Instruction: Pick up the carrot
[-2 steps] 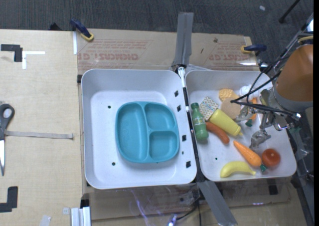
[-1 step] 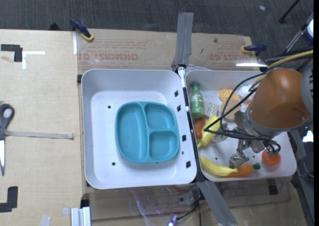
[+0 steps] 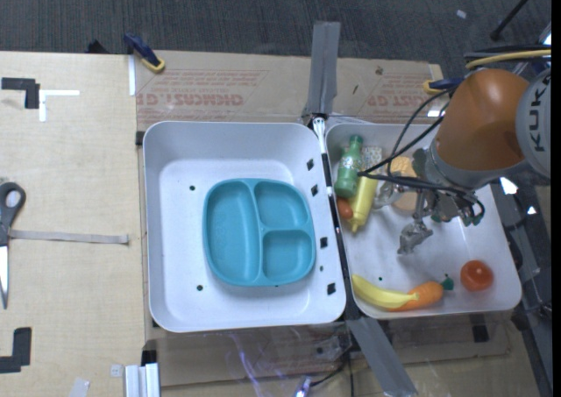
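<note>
Lying near bin's front, carrot (image 3: 427,293), tool (image 3: 412,238) above it

The divided plate (image 3: 260,231) sits in the left bin (image 3: 166,211), while in the right bin (image 3: 500,299) the carrot (image 3: 428,293) lies touching the banana (image 3: 384,293), with the tomato (image 3: 476,274) just right of it and the bottle (image 3: 350,166) behind

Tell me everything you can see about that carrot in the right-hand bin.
The carrot is a small orange toy, plastic-looking, with a green stub at its right end. It lies flat near the front wall of the right bin, tilted slightly up to the right. Its left end touches the banana. A tomato sits just right of it.
</note>
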Controlling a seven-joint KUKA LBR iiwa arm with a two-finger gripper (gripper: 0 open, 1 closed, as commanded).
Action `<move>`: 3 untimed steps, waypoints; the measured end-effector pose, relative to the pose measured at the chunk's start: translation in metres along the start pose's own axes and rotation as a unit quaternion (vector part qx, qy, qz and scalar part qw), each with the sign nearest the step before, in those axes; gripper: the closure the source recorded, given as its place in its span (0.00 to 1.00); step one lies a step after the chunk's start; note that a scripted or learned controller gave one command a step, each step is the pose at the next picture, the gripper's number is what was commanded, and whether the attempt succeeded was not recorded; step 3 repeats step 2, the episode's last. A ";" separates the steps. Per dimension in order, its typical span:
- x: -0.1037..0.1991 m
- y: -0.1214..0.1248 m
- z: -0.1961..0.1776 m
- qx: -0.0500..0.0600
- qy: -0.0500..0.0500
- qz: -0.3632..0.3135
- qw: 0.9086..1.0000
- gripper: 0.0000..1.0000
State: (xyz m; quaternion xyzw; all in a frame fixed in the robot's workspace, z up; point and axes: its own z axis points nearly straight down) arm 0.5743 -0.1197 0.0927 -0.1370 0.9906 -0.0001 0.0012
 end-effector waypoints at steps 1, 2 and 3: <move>-0.070 -0.070 -0.003 0.001 -0.003 -0.114 0.993 0.00; -0.026 -0.113 -0.002 0.001 -0.002 -0.036 0.999 0.00; -0.026 -0.113 -0.002 0.001 -0.002 -0.036 0.999 0.00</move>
